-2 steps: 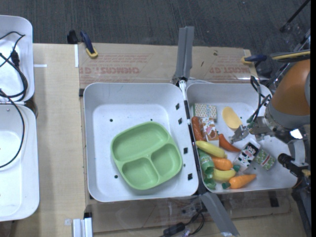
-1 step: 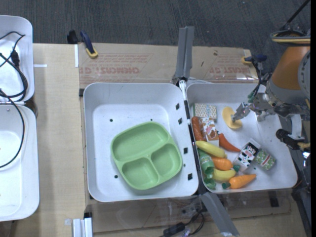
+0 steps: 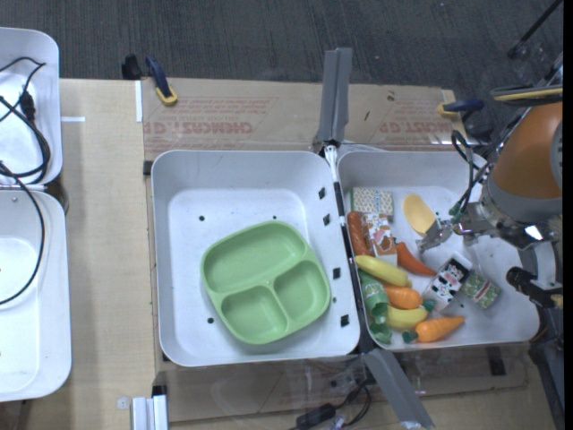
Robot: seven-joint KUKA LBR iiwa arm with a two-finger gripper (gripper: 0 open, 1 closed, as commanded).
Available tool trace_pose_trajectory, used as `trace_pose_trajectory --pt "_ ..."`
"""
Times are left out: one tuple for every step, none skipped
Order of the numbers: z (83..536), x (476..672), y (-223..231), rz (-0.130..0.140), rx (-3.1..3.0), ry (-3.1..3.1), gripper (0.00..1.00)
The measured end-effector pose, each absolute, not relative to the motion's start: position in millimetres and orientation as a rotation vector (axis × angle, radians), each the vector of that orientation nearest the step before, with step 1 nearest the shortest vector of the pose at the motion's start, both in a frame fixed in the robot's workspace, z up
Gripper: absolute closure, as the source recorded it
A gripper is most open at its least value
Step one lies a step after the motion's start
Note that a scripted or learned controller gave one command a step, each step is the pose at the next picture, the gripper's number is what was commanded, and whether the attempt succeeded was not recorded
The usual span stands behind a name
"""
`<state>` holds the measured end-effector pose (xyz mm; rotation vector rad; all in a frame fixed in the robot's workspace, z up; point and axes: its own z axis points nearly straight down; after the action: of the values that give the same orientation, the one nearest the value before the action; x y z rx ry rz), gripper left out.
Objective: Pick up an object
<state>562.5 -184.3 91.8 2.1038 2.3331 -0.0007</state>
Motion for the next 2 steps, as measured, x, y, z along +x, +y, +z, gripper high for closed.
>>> trace_pose_trajectory --pt "92 500.5 -210 0.001 1.885 2.513 0.0" --pt "102 503.8 -209 0.008 1.884 2.507 1.0"
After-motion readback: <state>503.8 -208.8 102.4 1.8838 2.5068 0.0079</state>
